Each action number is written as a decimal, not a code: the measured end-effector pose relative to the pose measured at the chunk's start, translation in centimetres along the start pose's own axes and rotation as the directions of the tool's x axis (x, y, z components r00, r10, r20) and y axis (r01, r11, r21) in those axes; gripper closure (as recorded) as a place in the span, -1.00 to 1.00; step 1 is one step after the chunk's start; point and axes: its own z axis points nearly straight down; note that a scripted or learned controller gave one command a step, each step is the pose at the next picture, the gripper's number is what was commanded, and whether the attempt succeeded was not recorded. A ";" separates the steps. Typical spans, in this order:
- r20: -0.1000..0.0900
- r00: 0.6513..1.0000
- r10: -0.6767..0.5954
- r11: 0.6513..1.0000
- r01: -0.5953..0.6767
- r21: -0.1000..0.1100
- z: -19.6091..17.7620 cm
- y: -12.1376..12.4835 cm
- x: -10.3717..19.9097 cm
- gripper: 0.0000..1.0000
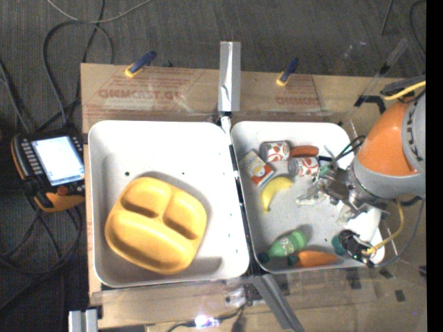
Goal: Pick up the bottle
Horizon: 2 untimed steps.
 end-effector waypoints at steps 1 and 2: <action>0.000 0.997 0.080 0.997 -0.080 0.001 -0.8 -1.0 1.4 -1.00; 0.000 0.999 -0.035 0.999 0.035 -0.013 5.5 -3.6 4.6 -1.00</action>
